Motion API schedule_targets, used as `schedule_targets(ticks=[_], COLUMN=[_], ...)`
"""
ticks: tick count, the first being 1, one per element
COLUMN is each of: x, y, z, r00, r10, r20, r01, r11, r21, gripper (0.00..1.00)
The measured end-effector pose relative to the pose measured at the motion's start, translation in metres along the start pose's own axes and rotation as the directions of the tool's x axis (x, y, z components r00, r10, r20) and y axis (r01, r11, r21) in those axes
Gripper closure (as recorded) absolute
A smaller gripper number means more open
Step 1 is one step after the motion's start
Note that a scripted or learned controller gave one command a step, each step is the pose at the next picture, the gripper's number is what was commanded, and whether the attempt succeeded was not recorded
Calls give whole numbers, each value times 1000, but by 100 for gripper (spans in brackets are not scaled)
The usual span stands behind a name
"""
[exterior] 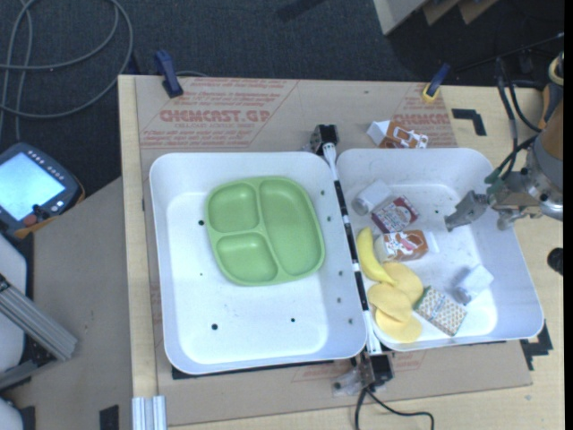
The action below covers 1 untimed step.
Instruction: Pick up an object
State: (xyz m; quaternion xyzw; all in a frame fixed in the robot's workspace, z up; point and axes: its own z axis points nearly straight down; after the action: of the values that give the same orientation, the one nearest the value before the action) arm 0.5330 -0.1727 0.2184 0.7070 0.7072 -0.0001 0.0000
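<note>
Packets are lying loose in the right bin point(510, 240), and I am treating the small brown-and-white packet point(395, 213) near its middle as the likeliest target; I am judging it light, crinkly and a little slippery, best pinched across its narrow width. Just nearer sits a red-and-white packet point(410, 245), and left of that a banana point(370, 256) is curving down beside pale yellow pieces point(399, 305), which I am guessing are soft and round, so harder to hold. A patterned packet point(442, 311) is resting at the near side. The tool point(488, 209) is hanging over the right part of that bin, apart from every item; I cannot tell how its jaws stand. In the left bin point(170, 240) a green divided plate point(266, 229) is lying flat. Another packet point(397, 135) is sitting on the bench point(224, 115) beyond the bins.
</note>
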Motion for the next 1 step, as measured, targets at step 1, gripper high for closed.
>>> schedule_targets(ticks=[1], x=[31], y=[18], z=[115], r00=[1000], r10=[0], r20=[0], r01=[0], r11=[1000], r21=[-16], gripper=[0])
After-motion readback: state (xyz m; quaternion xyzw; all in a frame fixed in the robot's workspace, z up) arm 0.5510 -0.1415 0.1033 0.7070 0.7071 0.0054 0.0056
